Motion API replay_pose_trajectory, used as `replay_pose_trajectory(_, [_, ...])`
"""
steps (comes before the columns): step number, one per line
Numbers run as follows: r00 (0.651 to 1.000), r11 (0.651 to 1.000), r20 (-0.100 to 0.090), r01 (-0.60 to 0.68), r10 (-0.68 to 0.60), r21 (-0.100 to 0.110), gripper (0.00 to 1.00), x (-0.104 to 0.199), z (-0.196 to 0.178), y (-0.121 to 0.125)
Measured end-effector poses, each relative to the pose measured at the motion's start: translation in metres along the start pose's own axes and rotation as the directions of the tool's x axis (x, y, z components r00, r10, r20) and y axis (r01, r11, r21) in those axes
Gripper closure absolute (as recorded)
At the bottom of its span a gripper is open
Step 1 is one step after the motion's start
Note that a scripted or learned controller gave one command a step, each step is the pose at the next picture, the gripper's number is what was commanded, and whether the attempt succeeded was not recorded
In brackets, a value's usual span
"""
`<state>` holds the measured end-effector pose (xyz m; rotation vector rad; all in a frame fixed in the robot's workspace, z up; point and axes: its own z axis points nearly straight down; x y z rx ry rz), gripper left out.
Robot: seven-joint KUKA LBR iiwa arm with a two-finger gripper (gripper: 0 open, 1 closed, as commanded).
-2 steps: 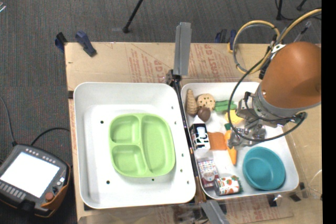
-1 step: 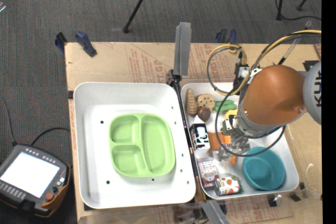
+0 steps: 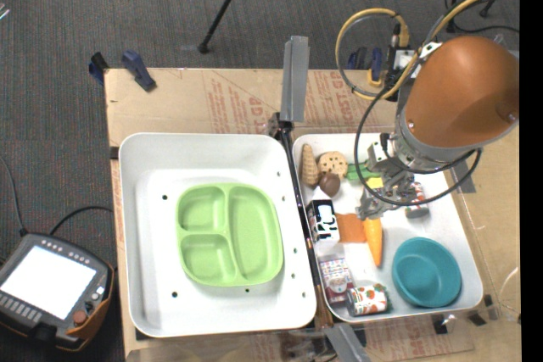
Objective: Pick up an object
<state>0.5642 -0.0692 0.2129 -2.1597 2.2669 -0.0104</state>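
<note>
Camera view: the gripper is seen low in the right bin, just above the carrot. How far it is opened cannot be told, and nothing is seen held. A teal bowl lies beside the carrot; a green tray sits in the left bin.

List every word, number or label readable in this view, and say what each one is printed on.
Red stencilled lettering on the cardboard sheet under the bins: inverted and too faint to read.
Black-and-white packet in the right bin: bold white characters, not legible.
Small carton and small can at the bin's front edge: printed labels, too small to read.
Handheld controller screen: blank white.
</note>
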Motion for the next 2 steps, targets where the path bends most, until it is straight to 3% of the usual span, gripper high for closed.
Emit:
replay_pose_trajectory(1, [0.977, 0.977, 0.006, 0.215, -0.215, -0.016, 1.0, 0.044, 0.127, 0.015])
replay_pose_trajectory(2, [0.952, 0.952, 0.002, 0.307, -0.307, -0.001, 1.0, -0.002, -0.006, -0.007])
